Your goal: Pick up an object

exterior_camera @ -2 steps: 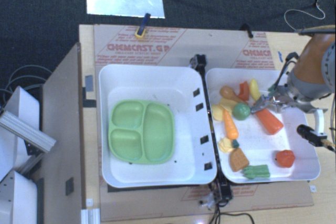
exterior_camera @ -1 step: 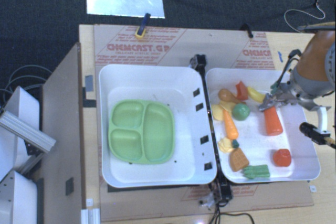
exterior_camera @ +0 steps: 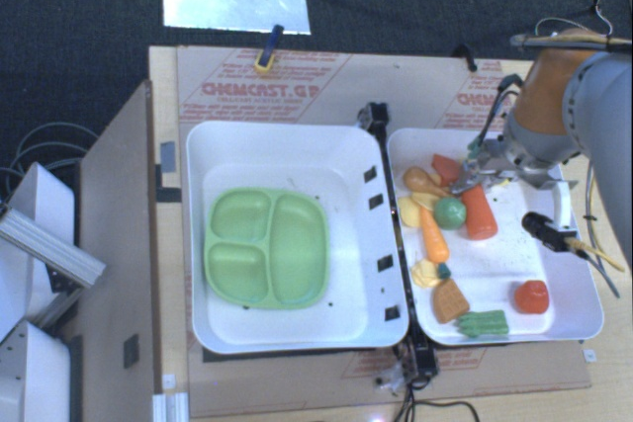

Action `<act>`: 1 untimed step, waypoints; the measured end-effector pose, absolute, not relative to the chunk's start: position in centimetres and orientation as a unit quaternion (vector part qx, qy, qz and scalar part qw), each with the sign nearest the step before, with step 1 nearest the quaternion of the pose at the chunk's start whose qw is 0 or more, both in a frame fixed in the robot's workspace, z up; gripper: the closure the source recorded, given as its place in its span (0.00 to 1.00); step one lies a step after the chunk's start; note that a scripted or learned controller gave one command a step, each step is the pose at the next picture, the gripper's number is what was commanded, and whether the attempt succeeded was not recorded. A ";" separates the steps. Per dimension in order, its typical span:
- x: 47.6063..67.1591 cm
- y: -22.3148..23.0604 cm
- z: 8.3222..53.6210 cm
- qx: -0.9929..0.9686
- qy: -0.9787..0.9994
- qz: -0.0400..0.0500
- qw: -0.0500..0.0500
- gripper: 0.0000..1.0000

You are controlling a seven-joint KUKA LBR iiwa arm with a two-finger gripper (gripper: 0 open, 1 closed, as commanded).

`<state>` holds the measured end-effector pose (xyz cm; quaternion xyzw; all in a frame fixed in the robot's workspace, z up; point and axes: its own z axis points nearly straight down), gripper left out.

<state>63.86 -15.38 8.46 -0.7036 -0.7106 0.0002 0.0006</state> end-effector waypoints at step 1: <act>67.3 -7.4 19.3 -0.702 -0.712 -0.006 -0.005 1.00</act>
